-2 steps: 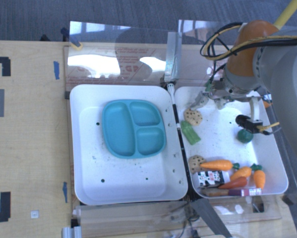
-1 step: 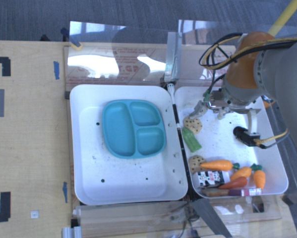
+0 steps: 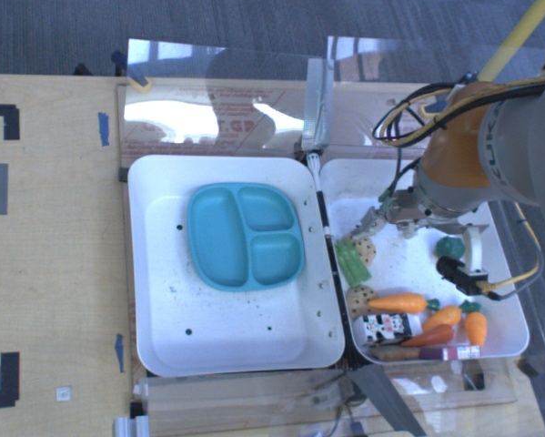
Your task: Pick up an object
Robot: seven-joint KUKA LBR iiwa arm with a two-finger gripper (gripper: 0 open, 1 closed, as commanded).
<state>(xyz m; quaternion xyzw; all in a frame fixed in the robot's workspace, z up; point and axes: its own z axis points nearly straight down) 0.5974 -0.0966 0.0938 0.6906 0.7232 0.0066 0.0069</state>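
My gripper (image 3: 378,219) hangs over the upper left part of the right bin (image 3: 513,335), reaching in from the right under the orange-banded wrist. Just below and left of it lie a green block (image 3: 351,261) and a speckled tan cookie (image 3: 367,248). Nothing shows between the gripper and these things. Further down the bin lie a second cookie (image 3: 358,297), a long orange carrot (image 3: 397,303), two smaller carrots (image 3: 445,316) (image 3: 475,328), a red piece (image 3: 428,337) and a black-and-white box (image 3: 386,328). A small teal thing (image 3: 450,244) sits right of the gripper.
The left bin (image 3: 154,317) holds a teal divided plate (image 3: 246,236). A clear wall stands behind both bins. The ridge between the bins (image 3: 325,244) runs close to the green block. A thin pinkish stick (image 3: 436,354) lies along the right bin's front wall.
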